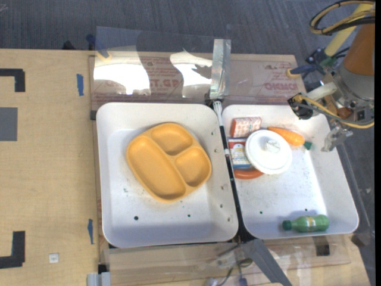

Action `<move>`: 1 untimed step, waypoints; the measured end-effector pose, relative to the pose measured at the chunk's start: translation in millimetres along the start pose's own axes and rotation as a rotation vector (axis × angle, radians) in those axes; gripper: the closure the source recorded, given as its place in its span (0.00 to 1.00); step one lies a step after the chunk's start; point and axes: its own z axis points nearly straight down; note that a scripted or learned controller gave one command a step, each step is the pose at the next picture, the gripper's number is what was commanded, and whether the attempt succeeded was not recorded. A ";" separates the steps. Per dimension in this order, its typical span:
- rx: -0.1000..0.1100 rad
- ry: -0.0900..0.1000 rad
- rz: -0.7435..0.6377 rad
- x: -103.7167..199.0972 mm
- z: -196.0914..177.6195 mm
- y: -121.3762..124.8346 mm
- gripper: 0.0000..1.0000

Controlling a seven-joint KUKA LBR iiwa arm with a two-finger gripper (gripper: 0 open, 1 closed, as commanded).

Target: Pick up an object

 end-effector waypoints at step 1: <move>0.010 -0.023 0.068 17.9 99.5 -26.8 0.00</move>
